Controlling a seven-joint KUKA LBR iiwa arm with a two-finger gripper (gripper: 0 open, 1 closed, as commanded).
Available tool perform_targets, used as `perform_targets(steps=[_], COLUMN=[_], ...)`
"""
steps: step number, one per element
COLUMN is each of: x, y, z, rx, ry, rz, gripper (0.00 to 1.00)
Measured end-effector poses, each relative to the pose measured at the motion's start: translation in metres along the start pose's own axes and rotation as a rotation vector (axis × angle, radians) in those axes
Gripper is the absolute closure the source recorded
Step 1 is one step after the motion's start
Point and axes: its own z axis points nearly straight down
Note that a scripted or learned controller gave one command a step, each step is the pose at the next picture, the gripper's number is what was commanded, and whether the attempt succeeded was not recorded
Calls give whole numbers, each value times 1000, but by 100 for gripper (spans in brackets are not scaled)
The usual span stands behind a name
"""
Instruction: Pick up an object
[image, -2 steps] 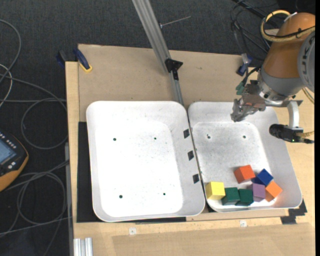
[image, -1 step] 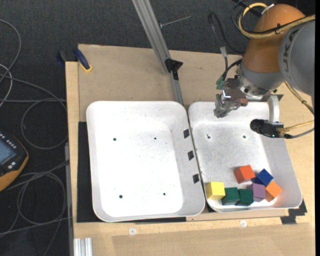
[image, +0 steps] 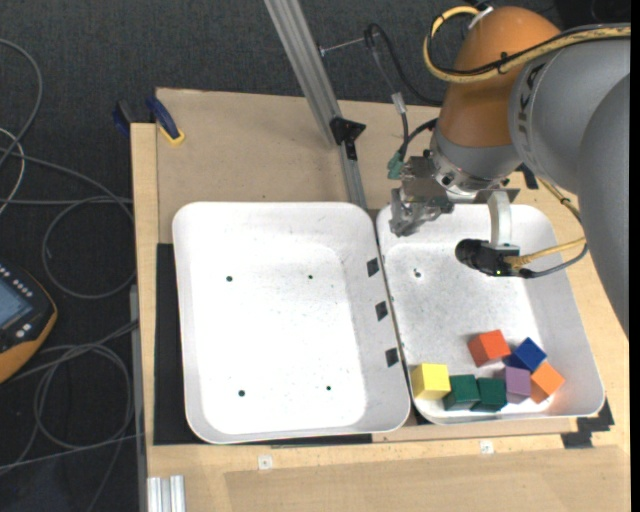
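On the tabletop (image: 250, 130) you have two bins: the left bin (image: 200, 230) and the right bin (image: 575, 330). The arm (image: 540, 80) reaches in from the right, its gripper (image: 408, 215) over the right bin's far left corner; you cannot tell how it is set. The blocks (image: 490, 375) huddle in the right bin's near end, well apart from the gripper.

The gripper (image: 408, 220) is seen above the far left corner of the right bin (image: 570, 300), while coloured blocks (image: 492, 372) are clustered at its near edge, well apart from it.
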Motion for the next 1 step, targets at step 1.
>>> perform_targets(steps=[1], x=[61], y=[-8], z=[1], rx=[1], ry=[1], rz=[-1], gripper=[100])
